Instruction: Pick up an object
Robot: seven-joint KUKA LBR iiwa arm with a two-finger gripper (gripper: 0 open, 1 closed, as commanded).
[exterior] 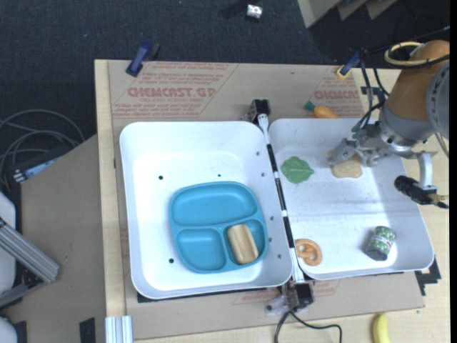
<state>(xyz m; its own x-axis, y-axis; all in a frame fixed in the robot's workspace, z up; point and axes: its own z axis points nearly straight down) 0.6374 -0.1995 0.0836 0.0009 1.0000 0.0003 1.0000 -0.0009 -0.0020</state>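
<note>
My gripper (351, 156) hangs low over the back of the right bin (400, 220), its fingers spread open. A flat tan piece (348, 169) lies on the bin floor just below and in front of the fingertips, touching or nearly touching them, and is not lifted. A green leaf-shaped piece (296, 169) lies to its left. A small pretzel (308, 251) sits near the bin's front left corner. A green patterned can (381, 242) stands at the front right.
The left bin (143, 191) holds a blue divided plate (207, 213) with a tan roll (243, 243) in its lower right compartment. An orange item (323, 110) lies on the bench behind the right bin. A black clip (260, 109) joins the bins at the back.
</note>
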